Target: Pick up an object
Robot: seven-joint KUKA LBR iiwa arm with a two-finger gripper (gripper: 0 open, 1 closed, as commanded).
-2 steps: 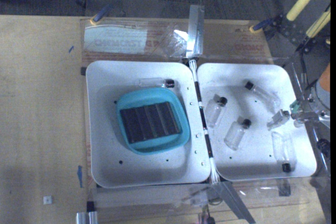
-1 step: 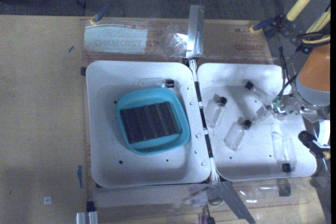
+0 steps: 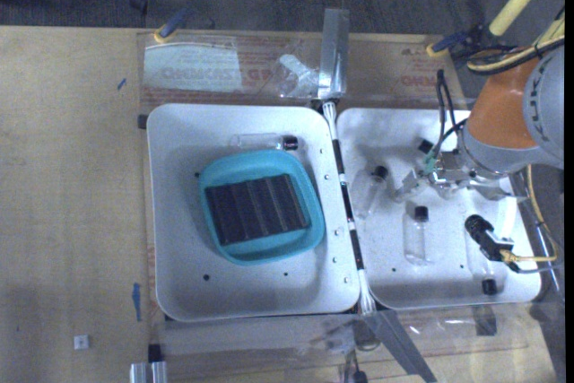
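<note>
**Two vials close by, tool low in the right bin**

Two clear vials lie in the right bin [image 3: 395,275], and your tool [image 3: 429,176] hangs over that bin's far half, the arm coming in from the right. From this angle you cannot tell whether the tool is wide or narrow, and nothing shows in its grip.

The pick turns on this: the closer vial [image 3: 415,236] lies just to the near side of the tool. Its long axis runs near to far, with the black cap at the far end, pointing back toward the tool. You'd want to close across its narrow width, so from left and right.

The second vial [image 3: 370,191] lies to the tool's left, close to the wall shared with the left bin [image 3: 179,269]. It is tilted, cap up at the far-right end.

These are smooth, see-through tubes, round and likely to roll, and faint against the speckled white floor. A small black piece [image 3: 489,286] sits in the near right corner.

In the left bin, well apart, are a teal dish [image 3: 260,162] with rounded corners holding a dark ridged insert [image 3: 258,209], and a third vial [image 3: 265,142] along the far wall. The tan worktop [image 3: 72,193] carries both bins.
</note>
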